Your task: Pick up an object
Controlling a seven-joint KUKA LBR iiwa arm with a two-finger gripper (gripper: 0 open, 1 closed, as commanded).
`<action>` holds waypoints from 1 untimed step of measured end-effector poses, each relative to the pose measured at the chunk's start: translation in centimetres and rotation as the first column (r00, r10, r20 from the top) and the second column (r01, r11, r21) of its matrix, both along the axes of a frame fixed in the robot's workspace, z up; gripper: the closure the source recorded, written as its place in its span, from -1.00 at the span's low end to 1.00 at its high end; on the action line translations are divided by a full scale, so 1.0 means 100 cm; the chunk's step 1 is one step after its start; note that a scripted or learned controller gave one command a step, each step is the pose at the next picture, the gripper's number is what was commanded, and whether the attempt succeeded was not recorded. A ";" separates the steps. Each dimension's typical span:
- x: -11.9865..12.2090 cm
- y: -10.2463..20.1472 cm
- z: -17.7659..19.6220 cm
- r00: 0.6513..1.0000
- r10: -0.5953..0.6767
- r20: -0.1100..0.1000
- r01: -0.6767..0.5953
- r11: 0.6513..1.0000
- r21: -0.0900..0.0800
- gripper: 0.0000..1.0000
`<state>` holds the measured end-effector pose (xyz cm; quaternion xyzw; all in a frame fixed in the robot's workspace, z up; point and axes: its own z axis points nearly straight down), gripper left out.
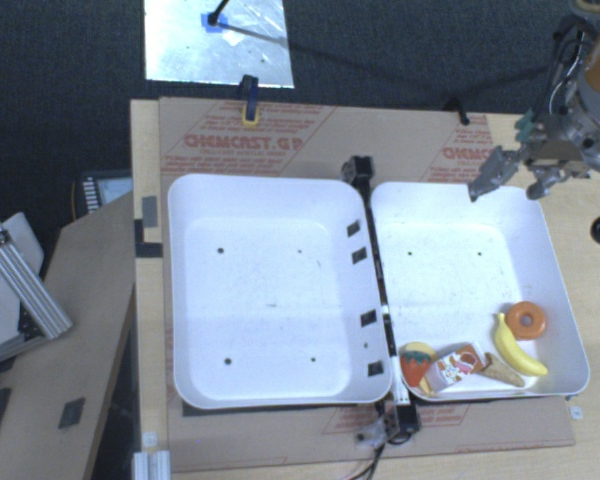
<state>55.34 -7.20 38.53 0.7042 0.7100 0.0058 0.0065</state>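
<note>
The objects lie along the near edge of the right bin (450,268): a yellow banana (516,351), an orange ring-shaped piece (526,319) just above it, a red and white packet (452,368), a tan wedge (500,372) and a red-orange round fruit (416,363) at the near left corner. My gripper (512,180) hangs open above the far right rim of that bin, well away from all the objects, with nothing between its fingers.
The left bin (260,288) adjoins the right one along a black-clipped divider (372,268). Both rest on a cardboard sheet (280,138). A shiny metal plate (218,28) lies on the dark floor behind. An aluminium rail (15,268) stands at the left.
</note>
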 end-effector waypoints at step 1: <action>-0.053 0.007 0.075 1.000 -0.002 -0.006 0.002 1.000 0.001 -1.00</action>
